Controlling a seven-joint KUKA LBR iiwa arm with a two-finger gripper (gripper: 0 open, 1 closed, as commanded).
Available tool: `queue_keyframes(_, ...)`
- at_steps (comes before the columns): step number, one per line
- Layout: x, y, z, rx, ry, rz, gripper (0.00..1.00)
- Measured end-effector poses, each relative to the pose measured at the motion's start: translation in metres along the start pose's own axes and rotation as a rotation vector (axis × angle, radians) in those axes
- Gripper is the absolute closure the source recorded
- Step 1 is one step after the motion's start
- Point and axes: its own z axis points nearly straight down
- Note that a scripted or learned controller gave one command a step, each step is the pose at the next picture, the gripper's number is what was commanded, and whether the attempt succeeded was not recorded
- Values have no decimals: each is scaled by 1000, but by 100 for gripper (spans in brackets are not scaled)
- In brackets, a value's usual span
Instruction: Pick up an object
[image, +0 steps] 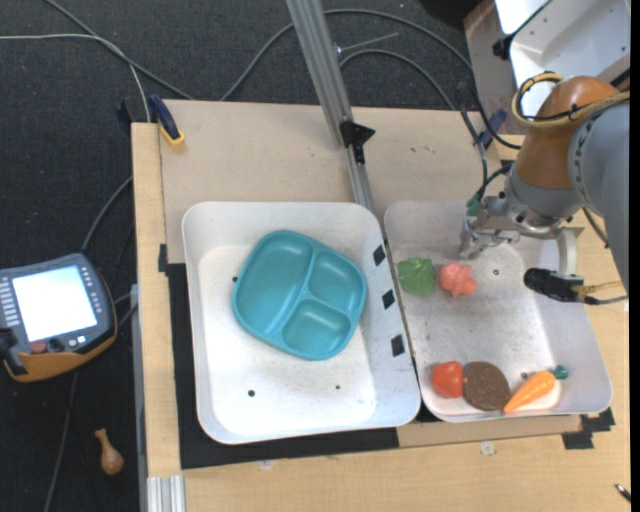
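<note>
- Take the pink toy (458, 279) in the right bin (560, 345) as your landmark; it lies in the bin's upper half, with a green toy (417, 275) just beside it toward the left bin (215, 330).
- Your gripper (483, 237) hangs above the pink toy and slightly toward the arm's side, close but apart from it.
- You cannot tell from this view how the gripper is set, and nothing shows in its grasp.
- The pink toy has no clear long axis, so approach angle should matter little.
- Judged from here, your next move is short: shift toward the green toy, then descend.
- Farther from the pink toy, toward the bin's near rim, sit a red piece (448, 378), a brown disc (485, 385) and a carrot (530, 390).
</note>
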Motion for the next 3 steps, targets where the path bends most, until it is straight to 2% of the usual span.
queue_keyframes(1, 2, 6, -45, -3, -1, 1, 100)
queue_keyframes(3, 10, 11, -158, -5, -1, 2, 100)
